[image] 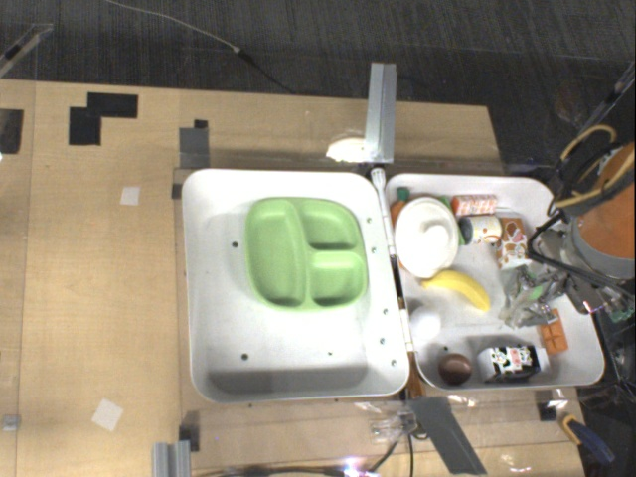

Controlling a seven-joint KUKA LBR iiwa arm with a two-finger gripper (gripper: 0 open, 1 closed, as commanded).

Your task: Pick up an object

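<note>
The right bin (pixel 581 371) holds several objects: a white bowl (pixel 427 237), a yellow banana (pixel 459 288), a red and white can (pixel 475 205), a small jar (pixel 485 229), a printed packet (pixel 512 243), a brown ball (pixel 455 368), a black and white carton (pixel 512 361) and a small orange block (pixel 555 338). My gripper (pixel 529 301) reaches in from the right edge. It hangs low over the right side of this bin, just right of the banana and above the carton. Nothing can be made out in its grasp.
The left bin (pixel 219 346) contains a green divided tray (pixel 303 251). A pale round item (pixel 425 321) lies near the divider between the bins. A metal post (pixel 382 112) stands behind the bins. Wooden bench top extends to the left.
</note>
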